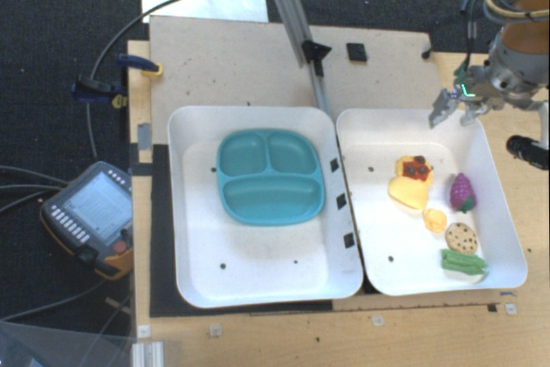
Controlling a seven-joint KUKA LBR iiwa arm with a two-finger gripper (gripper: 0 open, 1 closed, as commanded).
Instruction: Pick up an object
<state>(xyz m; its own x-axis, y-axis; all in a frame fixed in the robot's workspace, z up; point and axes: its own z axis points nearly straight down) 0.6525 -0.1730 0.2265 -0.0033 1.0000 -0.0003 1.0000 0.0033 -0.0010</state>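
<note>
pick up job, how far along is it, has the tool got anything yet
Nothing looks done yet. The tool hangs open over the far rim of the right white bin, with nothing between its fingers. The small toy foods all lie in that bin: the yellow piece with red topping, the purple grape bunch, the speckled cookie and the green pod. Descending, grasping and lifting one remain.

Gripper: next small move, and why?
Probably move down-left over the toys: the gripper sits open at the right bin's far rim, holding nothing, while the nearest toy, the yellow piece, lies nearer the bin's middle.
</note>
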